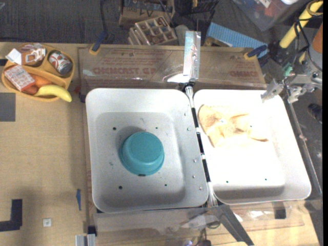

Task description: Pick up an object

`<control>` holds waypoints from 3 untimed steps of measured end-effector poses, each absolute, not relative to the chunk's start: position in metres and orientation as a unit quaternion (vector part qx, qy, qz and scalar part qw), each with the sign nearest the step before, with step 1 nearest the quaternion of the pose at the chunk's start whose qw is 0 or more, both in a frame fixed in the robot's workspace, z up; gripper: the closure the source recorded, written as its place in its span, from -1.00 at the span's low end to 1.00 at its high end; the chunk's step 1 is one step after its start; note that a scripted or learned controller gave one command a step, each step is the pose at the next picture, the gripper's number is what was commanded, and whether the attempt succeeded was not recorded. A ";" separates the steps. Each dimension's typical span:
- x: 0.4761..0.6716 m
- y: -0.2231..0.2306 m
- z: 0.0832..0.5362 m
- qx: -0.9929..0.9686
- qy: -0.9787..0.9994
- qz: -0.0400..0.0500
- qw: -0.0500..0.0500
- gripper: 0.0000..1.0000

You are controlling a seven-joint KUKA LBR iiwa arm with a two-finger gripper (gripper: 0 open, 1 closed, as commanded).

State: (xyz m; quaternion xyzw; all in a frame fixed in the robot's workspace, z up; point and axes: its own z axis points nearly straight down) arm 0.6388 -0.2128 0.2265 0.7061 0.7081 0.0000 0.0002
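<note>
Camera view: teal bowl (142,152) upside down in the left bin (102,104), near its middle. Tan cloth (225,125) spread flat in the right bin (287,183), toward the far-left part. Gripper (279,86) at the right bin's far-right corner — nothing seen in it, jaws' state impossible to tell.

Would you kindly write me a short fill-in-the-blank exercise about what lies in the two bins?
1. The teal bowl sits in the ____ bin.
2. That bowl rests ____ down.
3. The yellowish smear marks the ____ bin's floor.

Missing words: left; upside; right
</note>
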 end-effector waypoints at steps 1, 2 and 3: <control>0.624 -0.186 0.104 0.660 0.751 0.000 0.001 -1.00; 0.617 -0.165 0.089 0.600 0.800 0.001 0.003 -1.00; 0.618 -0.166 0.101 0.601 0.799 0.003 0.005 1.00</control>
